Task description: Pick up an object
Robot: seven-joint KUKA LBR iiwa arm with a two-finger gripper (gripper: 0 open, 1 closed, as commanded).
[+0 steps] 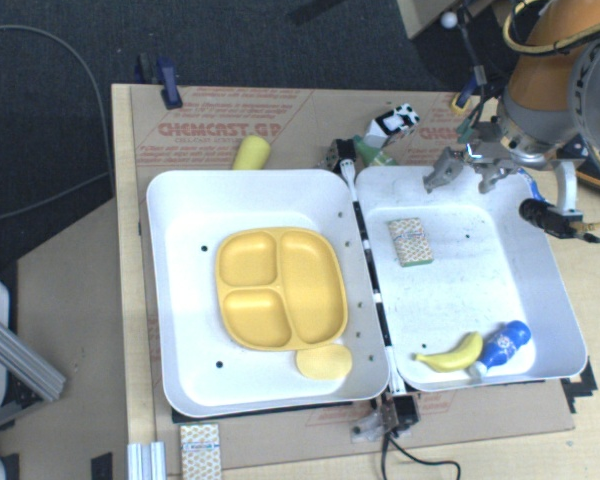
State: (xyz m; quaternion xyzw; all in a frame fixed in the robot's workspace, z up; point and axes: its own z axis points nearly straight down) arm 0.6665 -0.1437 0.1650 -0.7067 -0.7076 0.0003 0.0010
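Note:
In the right bin (525, 268) lie a small speckled sponge-like block (410, 241) near the back left, a yellow banana (450, 354) at the front, and a blue object (504, 345) right beside the banana. My gripper (467, 168) hangs over the back edge of the right bin with its two fingers spread apart and nothing between them. It is well behind the block and far from the banana. The left bin (180, 268) holds a yellow divided plate (280, 288) and a pale yellow disc (324, 361) at its front edge.
A yellow cylinder (251, 153) lies on the cardboard behind the left bin. A black-and-white toy (394, 122) and dark clutter sit behind the seam between the bins. A blue clamp (166, 81) grips the board's back left. Cables run by the right bin's far right side.

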